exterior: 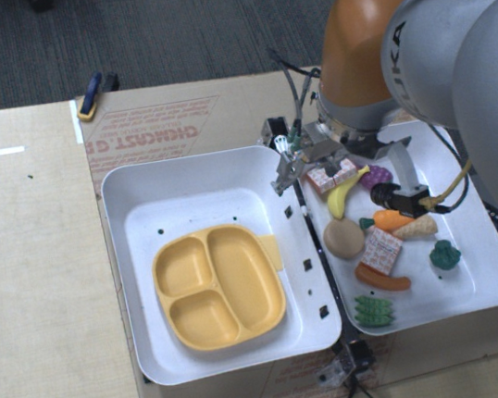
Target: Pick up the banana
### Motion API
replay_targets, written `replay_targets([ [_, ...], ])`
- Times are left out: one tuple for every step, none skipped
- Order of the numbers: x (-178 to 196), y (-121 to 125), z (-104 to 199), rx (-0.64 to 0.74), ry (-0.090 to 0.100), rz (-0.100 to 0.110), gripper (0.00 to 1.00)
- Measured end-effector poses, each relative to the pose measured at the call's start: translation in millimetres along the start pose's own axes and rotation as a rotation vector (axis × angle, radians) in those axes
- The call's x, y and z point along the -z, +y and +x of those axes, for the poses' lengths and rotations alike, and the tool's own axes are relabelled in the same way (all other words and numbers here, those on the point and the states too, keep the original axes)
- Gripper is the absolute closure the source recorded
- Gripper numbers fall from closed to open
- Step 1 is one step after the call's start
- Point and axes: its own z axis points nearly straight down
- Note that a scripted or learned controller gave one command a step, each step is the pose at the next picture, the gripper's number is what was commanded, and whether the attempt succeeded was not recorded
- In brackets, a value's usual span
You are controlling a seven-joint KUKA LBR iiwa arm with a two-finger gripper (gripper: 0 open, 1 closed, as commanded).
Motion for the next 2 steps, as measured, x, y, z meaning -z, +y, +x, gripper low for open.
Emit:
replay_targets([
  [4, -37, -44, -0.129, 0.001, 0.002, 0.0],
  [0, -22, -52, 0.351, 0.0, -0.001, 0.0],
])
